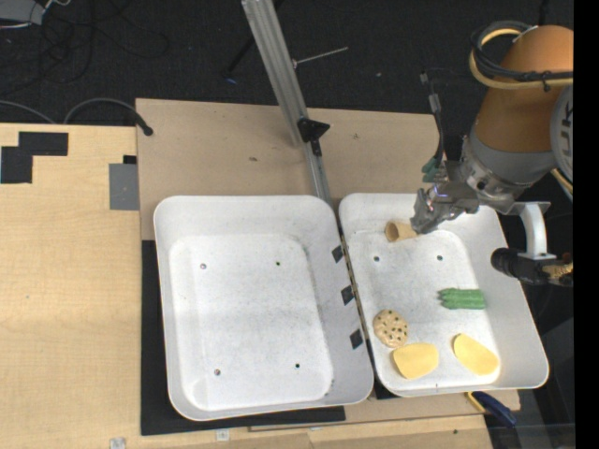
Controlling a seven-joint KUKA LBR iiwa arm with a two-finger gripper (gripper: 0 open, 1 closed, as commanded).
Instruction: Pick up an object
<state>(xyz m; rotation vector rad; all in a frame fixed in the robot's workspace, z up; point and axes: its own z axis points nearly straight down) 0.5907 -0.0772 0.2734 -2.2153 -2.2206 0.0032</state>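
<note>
arm (510, 143): grey | orange band | black cable loop on top

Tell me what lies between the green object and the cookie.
Nothing: the camera view shows bare white bin floor between the green object and the cookie.

A robotics lab is indicated: a pale wooden counter (65, 251) carries two shallow white plastic bins (248, 396), with a slanted aluminium rail (281, 73) at 12 o'clock.
</note>
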